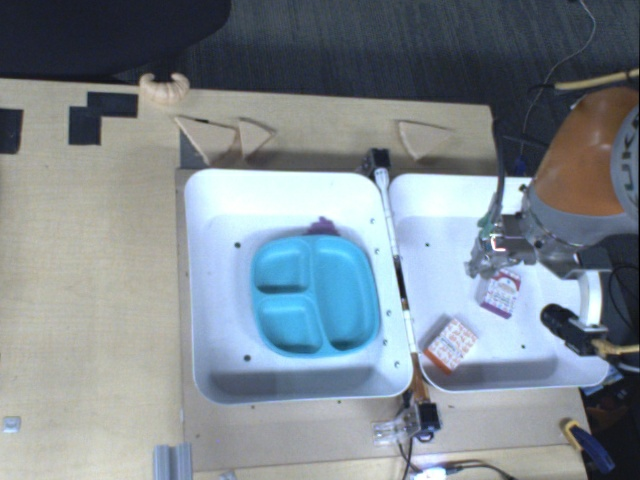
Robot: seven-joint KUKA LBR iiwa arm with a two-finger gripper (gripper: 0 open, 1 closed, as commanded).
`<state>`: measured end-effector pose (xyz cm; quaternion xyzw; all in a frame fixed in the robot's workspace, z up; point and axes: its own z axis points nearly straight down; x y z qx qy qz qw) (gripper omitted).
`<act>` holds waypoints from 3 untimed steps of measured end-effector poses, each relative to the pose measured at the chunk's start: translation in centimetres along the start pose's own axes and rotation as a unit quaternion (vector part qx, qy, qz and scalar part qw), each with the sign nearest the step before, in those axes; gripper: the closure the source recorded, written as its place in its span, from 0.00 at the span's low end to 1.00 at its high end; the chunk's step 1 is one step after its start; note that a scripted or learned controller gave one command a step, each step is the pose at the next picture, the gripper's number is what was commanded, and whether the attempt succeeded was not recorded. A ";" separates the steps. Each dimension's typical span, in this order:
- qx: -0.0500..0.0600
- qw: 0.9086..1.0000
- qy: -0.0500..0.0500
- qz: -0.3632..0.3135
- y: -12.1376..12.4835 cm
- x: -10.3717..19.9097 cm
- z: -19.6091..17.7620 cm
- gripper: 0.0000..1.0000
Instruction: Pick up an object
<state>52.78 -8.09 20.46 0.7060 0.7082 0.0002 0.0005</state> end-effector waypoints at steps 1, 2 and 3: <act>0.000 1.000 0.000 0.001 -3.7 -7.3 3.4 1.00; 0.000 1.000 0.001 -0.001 -4.0 -0.3 7.8 1.00; -0.001 1.000 0.001 -0.002 3.0 7.2 1.9 1.00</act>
